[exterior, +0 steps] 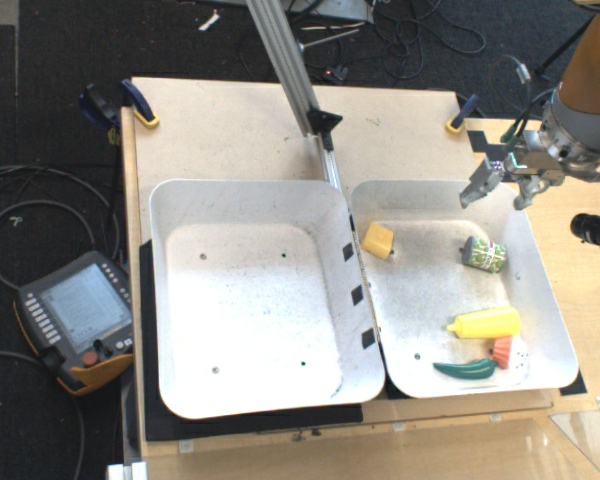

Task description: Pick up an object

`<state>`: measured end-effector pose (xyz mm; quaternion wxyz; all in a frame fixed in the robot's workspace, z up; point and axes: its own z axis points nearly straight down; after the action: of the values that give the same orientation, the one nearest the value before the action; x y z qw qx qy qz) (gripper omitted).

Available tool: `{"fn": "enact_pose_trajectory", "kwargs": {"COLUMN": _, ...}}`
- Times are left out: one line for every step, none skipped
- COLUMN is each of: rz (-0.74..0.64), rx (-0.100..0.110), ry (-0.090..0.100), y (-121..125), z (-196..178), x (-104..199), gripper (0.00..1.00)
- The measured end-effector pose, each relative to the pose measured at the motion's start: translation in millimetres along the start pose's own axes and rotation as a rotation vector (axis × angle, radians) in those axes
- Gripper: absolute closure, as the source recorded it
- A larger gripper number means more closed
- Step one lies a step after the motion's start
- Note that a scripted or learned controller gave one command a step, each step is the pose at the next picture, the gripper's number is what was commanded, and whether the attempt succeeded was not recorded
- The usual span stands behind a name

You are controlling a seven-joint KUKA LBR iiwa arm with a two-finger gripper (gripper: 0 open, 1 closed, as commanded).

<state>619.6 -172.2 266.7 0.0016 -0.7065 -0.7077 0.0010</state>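
Clearly the pick has not begun: the gripper (pixel 500 186) hangs over the far edge of the right bin (pixel 550 298), raised above its floor, with its two fingers spread apart and nothing between them. The arm (pixel 585 98) comes in from the right side of the camera view.

All the candidate things lie in that right bin. A yellow block (pixel 378 240) sits near the bin's left wall. A small green and white bundle (pixel 484 254), whose make is hard to tell at this size, rests nearest the gripper, just in front of it. Toward the near edge lie a yellow bottle (pixel 485 322) on its side, a small orange piece (pixel 502 350) touching or just beside it, and a green pepper (pixel 467 369) close below. The left bin (pixel 170 218) holds nothing to pick.

So the step in hand looks like the approach. The next move probably calls for choosing one thing, most easily the bundle or the lone block, centring the spread fingers over it, descending, then closing. The three crowded pieces would be harder to take singly.
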Motion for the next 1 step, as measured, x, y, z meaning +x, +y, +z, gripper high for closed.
{"fn": "enact_pose_trajectory", "kwargs": {"rz": -0.001, "rx": -0.004, "ry": -0.002, "y": 0.8, "z": -2.3, "x": 0.2, "gripper": 0.00}}
